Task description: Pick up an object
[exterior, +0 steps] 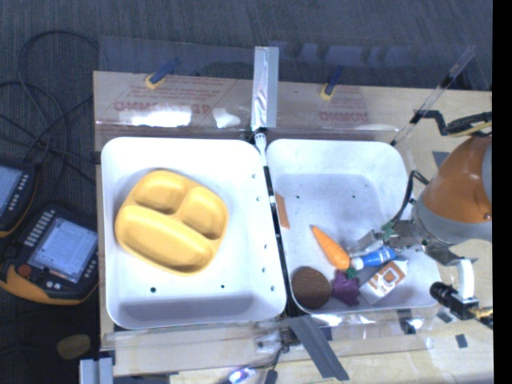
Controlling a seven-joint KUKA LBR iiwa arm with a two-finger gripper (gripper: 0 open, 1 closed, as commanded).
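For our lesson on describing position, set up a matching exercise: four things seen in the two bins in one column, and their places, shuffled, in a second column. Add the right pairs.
Things
1. yellow mould
2. carrot
3. brown ball
4. small carton

Places
A. in the right bin, close to its front left corner
B. in the left bin, taking up much of its floor
C. in the right bin, near its front right corner, beside the arm
D. in the right bin, lying at a slant just behind the brown ball

Pairs: 1-B, 2-D, 3-A, 4-C
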